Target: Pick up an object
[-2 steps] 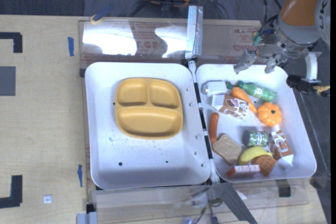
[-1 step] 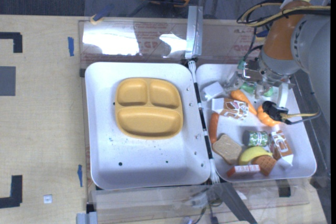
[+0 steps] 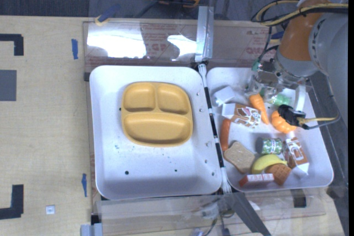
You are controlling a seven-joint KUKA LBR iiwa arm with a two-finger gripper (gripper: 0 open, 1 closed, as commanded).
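Note:
The right bin (image 3: 323, 166) holds a heap of toy food. Among it are an orange carrot (image 3: 256, 103), a brown snack packet (image 3: 246, 115), a red sausage (image 3: 225, 133), a bread slice (image 3: 238, 156), a yellow banana (image 3: 267, 162) and a green can (image 3: 271, 146). My gripper (image 3: 269, 84) reaches down over the bin's far end. It sits just above the carrot and a small green piece (image 3: 280, 99). The wrist body hides its tips, and I see nothing clearly held.
The left bin (image 3: 105, 163) carries a yellow divided plate (image 3: 157, 113). A metal divider (image 3: 203, 36) stands behind the seam between the bins. The arm's orange band (image 3: 298, 36) and grey body fill the upper right. Cables (image 3: 318, 119) trail across the right bin's far side.

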